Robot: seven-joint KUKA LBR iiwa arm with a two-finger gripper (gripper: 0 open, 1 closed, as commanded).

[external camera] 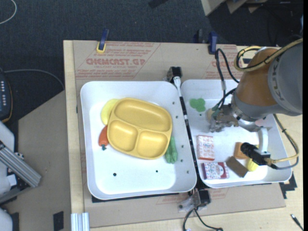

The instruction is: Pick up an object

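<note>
left of the divider between the bins we see a yellow tray, an orange piece and a green piece at its edges. right of the divider lie a green scrap, two printed cards, and a brown block. our gripper hangs just right of the scrap; whether it is released or clenched we cannot tell. we judge a straight descent, centred on one item, works best.

yellow tray crowding left bin, bare floor along its front
</note>
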